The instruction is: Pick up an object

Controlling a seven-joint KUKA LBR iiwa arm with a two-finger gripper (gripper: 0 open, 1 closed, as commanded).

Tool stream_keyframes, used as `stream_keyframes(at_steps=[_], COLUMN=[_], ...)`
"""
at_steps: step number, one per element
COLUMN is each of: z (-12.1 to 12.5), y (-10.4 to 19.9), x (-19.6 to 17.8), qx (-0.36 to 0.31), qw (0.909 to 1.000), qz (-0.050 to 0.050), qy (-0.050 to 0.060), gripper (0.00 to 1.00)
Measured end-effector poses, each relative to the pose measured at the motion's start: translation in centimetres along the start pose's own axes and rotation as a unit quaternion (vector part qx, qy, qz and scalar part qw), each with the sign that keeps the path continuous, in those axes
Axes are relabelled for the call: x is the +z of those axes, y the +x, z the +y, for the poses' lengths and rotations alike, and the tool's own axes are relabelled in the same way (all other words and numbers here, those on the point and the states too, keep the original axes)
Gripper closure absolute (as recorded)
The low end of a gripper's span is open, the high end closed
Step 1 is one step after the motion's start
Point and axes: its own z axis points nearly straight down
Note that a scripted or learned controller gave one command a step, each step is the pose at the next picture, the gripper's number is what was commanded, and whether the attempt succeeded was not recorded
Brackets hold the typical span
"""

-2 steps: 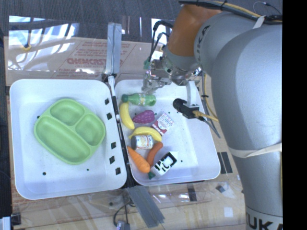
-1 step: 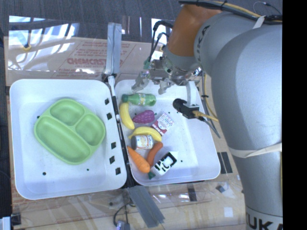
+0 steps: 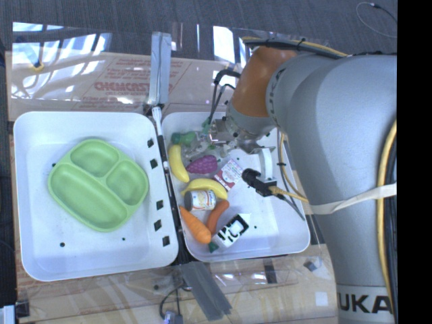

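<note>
Several small things crowd the right bin [image 3: 291, 235], and any of them could serve as the object to pick up. Taking the purple grape cluster [image 3: 202, 164] as landmark: a banana [image 3: 177, 163] lies just beside it toward the left bin, a second banana [image 3: 206, 184] curves just below it, and a small tin [image 3: 201, 200] sits below that again. Further down lie an orange carrot [image 3: 196, 227] and a reddish piece [image 3: 217, 214] side by side, with a black-and-white box [image 3: 231, 229] beside them. A red-and-white packet [image 3: 231, 172] lies just right of the grapes, and a green piece [image 3: 181, 138] above and to their left.

The pincer [image 3: 217, 135] hangs just above the grapes at the top of the pile, low among the things. Its fingers are hidden by the wrist and clutter, so I cannot tell how it stands or whether anything is in it. My judgement is that the reach-and-descend step is in hand, with no lift yet. The next move calls for settling on one item, likely the grapes or the green piece, closing cleanly without catching a neighbour, then rising straight.

The left bin [image 3: 40, 248] holds a green divided plate [image 3: 98, 184], well apart from the grapes.

As for writing, red lettering on the counter [image 3: 115, 86] behind the bins is too blurred to read. "UKA" shows on the arm's base [image 3: 364, 304]. The packet's and tin's labels are illegible.
</note>
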Motion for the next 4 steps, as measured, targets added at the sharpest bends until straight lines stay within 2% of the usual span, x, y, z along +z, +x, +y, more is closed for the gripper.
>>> stream_keyframes(at_steps=[1,2,3,4], z=[-0.04,-0.04,-0.09,-0.09], y=[0.03,0.03,0.09,0.09], x=[-0.58,-0.58,-1.12,-1.12], qx=[-0.002,-0.002,-0.005,-0.005], qw=[1.0,1.0,1.0,1.0], qz=[0.0,0.0,0.001,0.001], qy=[0.003,0.004,0.007,0.007], gripper=[1.0,0.0,1.0,0.0])
